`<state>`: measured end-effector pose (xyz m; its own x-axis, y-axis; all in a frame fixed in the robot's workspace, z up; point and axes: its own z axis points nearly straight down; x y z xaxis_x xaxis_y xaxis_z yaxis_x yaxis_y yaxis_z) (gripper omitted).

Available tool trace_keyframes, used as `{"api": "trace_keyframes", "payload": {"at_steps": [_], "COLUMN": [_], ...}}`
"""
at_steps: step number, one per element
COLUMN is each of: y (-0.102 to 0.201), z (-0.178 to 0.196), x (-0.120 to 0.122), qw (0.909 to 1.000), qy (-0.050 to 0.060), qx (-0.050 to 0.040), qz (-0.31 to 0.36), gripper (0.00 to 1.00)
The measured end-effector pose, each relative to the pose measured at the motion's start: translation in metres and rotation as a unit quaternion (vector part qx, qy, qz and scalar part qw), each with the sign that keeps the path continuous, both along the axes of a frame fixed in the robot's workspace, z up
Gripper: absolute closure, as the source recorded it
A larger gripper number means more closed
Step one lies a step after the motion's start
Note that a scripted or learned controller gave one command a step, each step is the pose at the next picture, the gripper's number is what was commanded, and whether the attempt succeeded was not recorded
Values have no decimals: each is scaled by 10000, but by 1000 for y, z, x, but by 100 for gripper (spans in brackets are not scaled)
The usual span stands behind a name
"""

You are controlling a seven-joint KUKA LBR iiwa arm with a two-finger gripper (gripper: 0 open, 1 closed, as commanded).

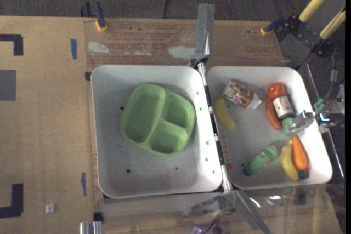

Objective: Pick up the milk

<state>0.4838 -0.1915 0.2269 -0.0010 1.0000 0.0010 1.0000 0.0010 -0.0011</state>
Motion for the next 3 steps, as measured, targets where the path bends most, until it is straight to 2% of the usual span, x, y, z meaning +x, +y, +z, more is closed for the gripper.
{"api": "trace_keyframes", "payload": {"at_steps": [1, 2, 3], "y": [87, 120, 87], "z": [-57, -42, -138], "x": [71, 134, 119], "qw": [9998, 9878, 9931], "qy": [-7, -11, -41], "qx": [-3, -11, -2], "qz": [195, -1556, -1175], "gripper": [0, 0, 0]}}
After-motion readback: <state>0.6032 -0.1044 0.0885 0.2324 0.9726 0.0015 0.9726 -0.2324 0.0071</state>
